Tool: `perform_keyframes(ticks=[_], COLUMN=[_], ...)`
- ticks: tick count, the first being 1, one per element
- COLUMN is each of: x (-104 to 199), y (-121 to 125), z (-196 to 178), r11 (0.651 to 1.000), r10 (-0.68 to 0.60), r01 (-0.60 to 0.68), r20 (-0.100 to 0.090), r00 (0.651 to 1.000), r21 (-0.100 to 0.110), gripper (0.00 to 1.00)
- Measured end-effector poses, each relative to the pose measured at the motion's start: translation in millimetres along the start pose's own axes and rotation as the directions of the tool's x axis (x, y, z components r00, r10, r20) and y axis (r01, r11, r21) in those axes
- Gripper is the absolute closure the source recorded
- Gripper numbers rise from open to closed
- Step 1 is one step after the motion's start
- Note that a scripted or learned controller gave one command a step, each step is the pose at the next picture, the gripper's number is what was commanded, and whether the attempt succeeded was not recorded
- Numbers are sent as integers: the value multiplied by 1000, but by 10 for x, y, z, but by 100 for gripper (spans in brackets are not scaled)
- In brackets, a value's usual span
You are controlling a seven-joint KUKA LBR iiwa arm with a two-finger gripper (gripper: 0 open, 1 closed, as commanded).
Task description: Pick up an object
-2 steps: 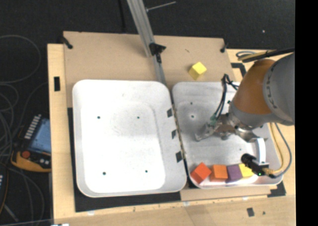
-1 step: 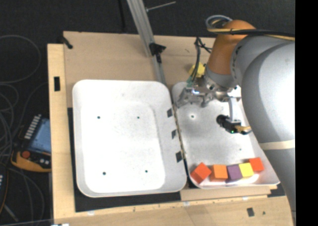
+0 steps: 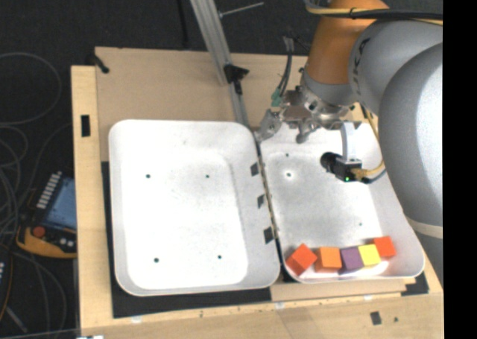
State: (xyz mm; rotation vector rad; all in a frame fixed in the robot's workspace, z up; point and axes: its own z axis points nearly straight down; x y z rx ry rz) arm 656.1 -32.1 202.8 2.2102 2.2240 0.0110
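Wooden desk (image 3: 179,69) carries two white bins. Right bin (image 3: 328,203), near edge: row of blocks, touching — orange block (image 3: 302,258), orange (image 3: 329,258), purple (image 3: 350,258), yellow (image 3: 370,255), orange-red (image 3: 384,247). Left bin (image 3: 182,203) beside it. Farther back, claw (image 3: 294,130) hovers over right bin's far edge; grip state unclear, cannot tell.

bins (image 3: 186,203): matt white, likely plastic | bench (image 3: 164,84): wood-like | blocks (image 3: 341,257): matt

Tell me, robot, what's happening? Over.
Gripper above right bin's far end, holding nothing seen. Blocks lined along near edge, untouched. Nothing in the way.
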Motion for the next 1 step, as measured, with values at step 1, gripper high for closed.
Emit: perform_keyframes(ticks=[1], x=[723], y=[5], z=[58], r11=[1000], r10=[-2], r01=[2], r20=[-1], r00=[1000], r21=[7], gripper=[0])
